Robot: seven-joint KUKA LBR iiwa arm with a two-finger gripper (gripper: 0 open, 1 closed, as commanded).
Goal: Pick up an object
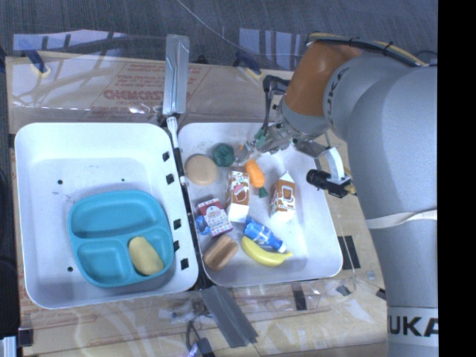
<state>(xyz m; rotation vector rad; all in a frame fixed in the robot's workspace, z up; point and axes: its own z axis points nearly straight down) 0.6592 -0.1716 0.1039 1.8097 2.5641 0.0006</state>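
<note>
The right bin (321,253) holds several small items: a tan round bun (201,169), a dark green ball (222,154), an orange carrot (256,175), two small cartons (238,190) (283,198), a blue packet (262,234), a yellow banana (265,254), a brown bread roll (220,251) and a red-and-white packet (214,216). My gripper (262,143) hangs low at the bin's far side, just above the carrot and right of the green ball. The wrist hides its tips.
The left bin (44,155) bears a blue divided tray (111,229) with a yellow lemon-like item (146,255) in its near right compartment. A metal divider (175,73) stands between the bins. The grey arm (387,140) covers the right side.
</note>
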